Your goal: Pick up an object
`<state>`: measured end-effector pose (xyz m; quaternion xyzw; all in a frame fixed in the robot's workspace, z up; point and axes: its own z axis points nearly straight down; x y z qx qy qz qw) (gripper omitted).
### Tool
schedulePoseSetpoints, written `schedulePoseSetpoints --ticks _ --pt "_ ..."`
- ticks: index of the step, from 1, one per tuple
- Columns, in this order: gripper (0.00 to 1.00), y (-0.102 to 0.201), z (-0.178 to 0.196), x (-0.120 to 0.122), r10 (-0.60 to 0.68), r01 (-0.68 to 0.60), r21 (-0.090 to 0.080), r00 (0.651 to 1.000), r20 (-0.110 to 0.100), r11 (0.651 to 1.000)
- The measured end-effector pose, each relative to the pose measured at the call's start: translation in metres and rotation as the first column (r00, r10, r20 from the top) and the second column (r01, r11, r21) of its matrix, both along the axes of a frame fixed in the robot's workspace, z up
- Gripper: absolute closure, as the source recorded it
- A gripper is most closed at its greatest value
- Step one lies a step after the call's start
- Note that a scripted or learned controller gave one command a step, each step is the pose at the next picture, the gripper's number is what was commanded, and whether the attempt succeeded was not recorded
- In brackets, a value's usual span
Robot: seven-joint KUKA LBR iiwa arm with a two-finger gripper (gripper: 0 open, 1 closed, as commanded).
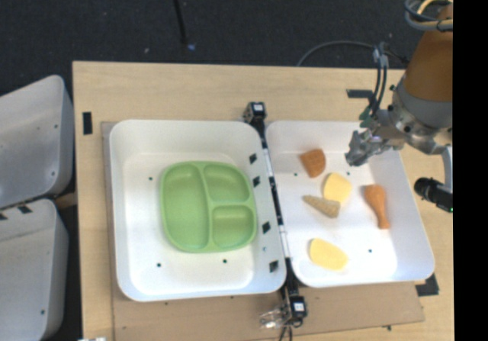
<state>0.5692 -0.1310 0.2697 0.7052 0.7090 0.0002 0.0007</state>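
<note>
The right white bin (396,255) holds several food pieces: an orange-brown chunk (313,162), a yellow block (337,188), a tan wedge (322,206), an orange drumstick shape (376,203) and a yellow slice (328,254). My gripper (358,150) hangs over the bin's back part, to the right of the orange-brown chunk and above the yellow block. Nothing shows between its tips.
The left white bin (137,255) holds a green divided plate (207,205). A black divider with clips (268,202) runs between the bins. A cable (335,47) loops over the bench behind the right bin. White chairs (30,149) stand at the left.
</note>
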Motion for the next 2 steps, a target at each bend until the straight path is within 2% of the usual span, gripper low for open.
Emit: schedulePoseSetpoints --ticks 2 --pt "1.00 0.109 0.007 0.002 0.002 -0.002 0.001 1.000 0.001 1.000"
